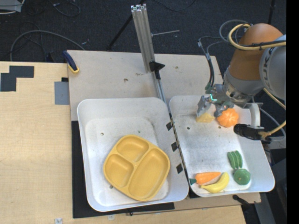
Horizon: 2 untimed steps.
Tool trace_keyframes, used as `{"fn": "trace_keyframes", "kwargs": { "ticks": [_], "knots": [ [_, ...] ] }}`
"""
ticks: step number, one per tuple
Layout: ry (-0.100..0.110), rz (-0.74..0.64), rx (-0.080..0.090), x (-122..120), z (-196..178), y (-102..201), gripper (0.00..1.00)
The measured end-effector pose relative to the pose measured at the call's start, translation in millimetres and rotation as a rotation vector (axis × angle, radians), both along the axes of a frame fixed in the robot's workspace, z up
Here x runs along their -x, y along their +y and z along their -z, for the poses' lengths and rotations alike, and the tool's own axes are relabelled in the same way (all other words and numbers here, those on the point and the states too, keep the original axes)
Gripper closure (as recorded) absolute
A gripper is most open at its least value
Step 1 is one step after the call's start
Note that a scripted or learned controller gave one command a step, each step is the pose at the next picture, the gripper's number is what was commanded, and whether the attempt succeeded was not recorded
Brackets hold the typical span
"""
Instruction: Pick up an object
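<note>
My gripper (211, 108) hangs low over the far end of the right bin (205, 146), open, with nothing seen between its fingers. Just below its left finger lies a small pale yellow piece (204, 118). An orange fruit (228, 118) sits right beside its right finger; I cannot tell whether they touch. At the near end of the same bin lie a dark green vegetable (235, 159), a round green fruit (241, 176), a carrot (207, 177) and a banana (217, 184).
The left bin (86, 125) holds a yellow divided plate (136, 166). An upright metal post (143, 36) stands behind the gap between the bins. A black part of the arm (247, 131) overhangs the right bin's right rim.
</note>
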<state>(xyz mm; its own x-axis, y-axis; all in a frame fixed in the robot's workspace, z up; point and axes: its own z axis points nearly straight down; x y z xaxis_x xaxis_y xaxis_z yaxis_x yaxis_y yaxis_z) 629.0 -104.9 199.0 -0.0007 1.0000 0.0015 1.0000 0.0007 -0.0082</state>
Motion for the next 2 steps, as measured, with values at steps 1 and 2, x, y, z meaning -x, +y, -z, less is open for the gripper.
{"fn": "trace_keyframes", "kwargs": {
  "ticks": [1, 2],
  "knots": [
    [-0.005, 0.0, 0.001, -1.3, -2.4, -0.1, 0.0],
    [-0.001, -0.003, 0.001, -9.1, 45.9, 0.5, 0.0]
  ]
}}
